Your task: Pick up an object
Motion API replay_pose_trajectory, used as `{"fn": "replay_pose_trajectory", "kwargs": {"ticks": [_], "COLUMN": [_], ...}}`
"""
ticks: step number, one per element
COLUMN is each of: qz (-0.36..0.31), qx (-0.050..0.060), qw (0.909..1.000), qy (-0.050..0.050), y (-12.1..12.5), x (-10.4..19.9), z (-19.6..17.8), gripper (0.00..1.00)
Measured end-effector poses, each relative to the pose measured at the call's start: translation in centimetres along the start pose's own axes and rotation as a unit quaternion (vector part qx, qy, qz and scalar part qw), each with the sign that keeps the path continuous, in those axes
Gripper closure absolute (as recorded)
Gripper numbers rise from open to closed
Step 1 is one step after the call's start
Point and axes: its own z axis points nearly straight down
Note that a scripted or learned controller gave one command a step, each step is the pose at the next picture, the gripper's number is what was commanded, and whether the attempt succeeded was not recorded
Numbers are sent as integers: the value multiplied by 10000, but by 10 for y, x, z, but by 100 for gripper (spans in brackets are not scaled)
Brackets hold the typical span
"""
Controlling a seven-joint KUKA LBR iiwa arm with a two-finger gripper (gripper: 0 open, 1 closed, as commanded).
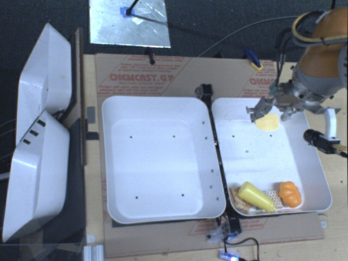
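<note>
While two shallow white bins are set side by side on a cardboard-covered bench (163, 72), the grey arm (321, 53) with its orange band is seen reaching in from the right over the far part of the right bin (310, 162). The gripper (270, 111) is held low above a pale yellow, flat, rounded object (267, 123), which is lying on the bin floor near the far wall. The metal fingers are seen just at the upper edge of this object, one toward its left and one toward its right, but it cannot be told whether they are spread or closed, nor whether the object is touched. Nothing is shown clearly between them. At the near edge of the same bin, three further things are gathered close together: a yellow bottle-shaped object (255, 196) lying on its side, a small white mesh-patterned piece (274, 198) partly under it, and an orange, pumpkin-like object (290, 193) just to the right. The left bin (157, 156) is shown beside it, the two being joined by a black strip (216, 145) along their shared edge. A shiny metal sheet (129, 14) is laid on the dark floor beyond the bench, and white moulded shells (41, 129) are stacked at the far left.
</note>
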Motion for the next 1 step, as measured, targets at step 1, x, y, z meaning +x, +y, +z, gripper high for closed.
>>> {"fn": "replay_pose_trajectory", "kwargs": {"ticks": [1], "qz": [31], "qx": [25], "qw": [10000], "qy": [-1], "y": [-33], "x": [-62], "z": [56], "gripper": [0]}}
